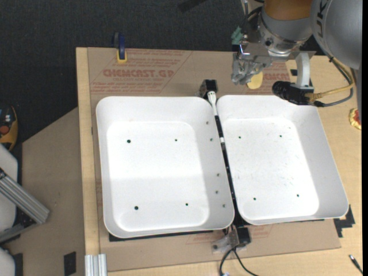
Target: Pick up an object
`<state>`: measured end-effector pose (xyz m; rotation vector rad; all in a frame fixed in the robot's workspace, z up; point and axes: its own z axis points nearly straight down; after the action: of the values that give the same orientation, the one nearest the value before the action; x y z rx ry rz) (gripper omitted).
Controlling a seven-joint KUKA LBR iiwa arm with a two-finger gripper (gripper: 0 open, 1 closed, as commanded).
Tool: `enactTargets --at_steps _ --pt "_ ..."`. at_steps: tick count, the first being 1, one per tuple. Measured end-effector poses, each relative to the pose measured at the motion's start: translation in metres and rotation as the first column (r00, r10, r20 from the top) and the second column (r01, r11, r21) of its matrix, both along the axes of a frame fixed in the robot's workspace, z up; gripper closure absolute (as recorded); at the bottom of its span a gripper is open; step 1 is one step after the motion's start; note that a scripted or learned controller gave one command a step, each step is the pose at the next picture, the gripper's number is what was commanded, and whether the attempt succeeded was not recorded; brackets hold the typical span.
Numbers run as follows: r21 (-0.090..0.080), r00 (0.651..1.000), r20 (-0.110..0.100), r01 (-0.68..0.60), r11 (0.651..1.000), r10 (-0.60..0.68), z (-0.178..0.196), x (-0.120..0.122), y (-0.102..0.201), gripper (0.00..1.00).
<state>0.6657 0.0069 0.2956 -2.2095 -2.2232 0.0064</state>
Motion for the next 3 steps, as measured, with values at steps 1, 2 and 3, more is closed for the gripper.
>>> enactTargets --at_steps 1,2,3 --pt "-0.006 1.000 0.013 0.014 1.000 -0.014 0.029 -0.012 -0.099 1.00" --pt "0.001 1.000 0.001 -0.002 1.000 0.002 -0.046 -0.003 0.005 1.00" --pt "-0.001 1.000 0.014 0.002 1.000 -0.002 0.013 -0.015 0.046 1.00"
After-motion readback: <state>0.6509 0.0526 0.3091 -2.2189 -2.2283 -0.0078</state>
